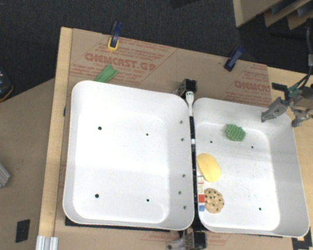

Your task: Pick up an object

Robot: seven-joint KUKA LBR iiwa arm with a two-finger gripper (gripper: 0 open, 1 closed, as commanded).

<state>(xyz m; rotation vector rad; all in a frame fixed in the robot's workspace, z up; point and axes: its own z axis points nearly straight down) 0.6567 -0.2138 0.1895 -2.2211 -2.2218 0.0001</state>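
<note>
Three objects lie in the right bin point(276, 187). A green textured piece point(235, 132) rests toward the back. A yellow oval object point(209, 167) lies by the bin's left wall. A brown speckled cookie-like piece point(213, 200) sits just in front of it, with a small red and blue item at its left. My gripper point(286, 114) hangs over the bin's back right rim, to the right of and behind the green piece. Its two fingers are spread apart with nothing between them.
The left bin point(128, 152) stands beside the right one on a cardboard sheet. A green strip point(106, 73) lies on the cardboard behind the left bin. Blue clamps point(116, 31) hold the sheet's back edge.
</note>
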